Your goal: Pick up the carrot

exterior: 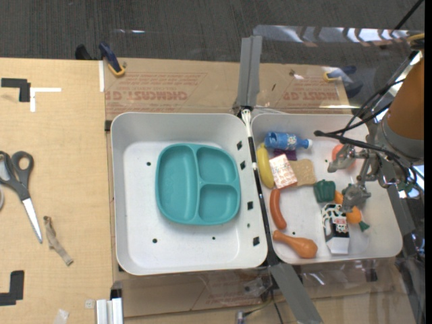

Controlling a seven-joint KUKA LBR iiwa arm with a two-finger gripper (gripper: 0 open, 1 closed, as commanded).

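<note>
**A:** Start at the near edge. What is in the right bin (pixel 379 243)?

**B:** Closest to the camera is an orange-brown piece (pixel 295 244), which looks like a toy drumstick, though the view is too coarse to be sure. Just right of it stands a small carton with cow patches (pixel 335 229).

**A:** And the carrot?

**B:** The carrot (pixel 354 216) lies in that same bin, against the carton's right side near the bin's right wall. It is orange with a green tip pointing toward the near corner.

**A:** Where is the gripper?

**B:** The gripper (pixel 354 196) hangs directly over the carrot's far end. Whether it is open or closed I cannot tell, and I cannot tell if it touches the carrot.

**A:** Further back?

**B:** A green block (pixel 325 191) sits left of the gripper, and a red sausage (pixel 277 208) lies along the bin's left wall. Beyond them are a yellow banana (pixel 264 167), a pink-and-white packet (pixel 283 172) lying partly on a tan slice (pixel 306 173), then a blue bottle (pixel 284 140) on its side.

**A:** The other bin?

**B:** The left bin (pixel 135 238) holds a teal divided plate (pixel 199 183). The arm (pixel 409 113) comes in from the right, and scissors (pixel 20 181) lie on the bench at far left.
</note>
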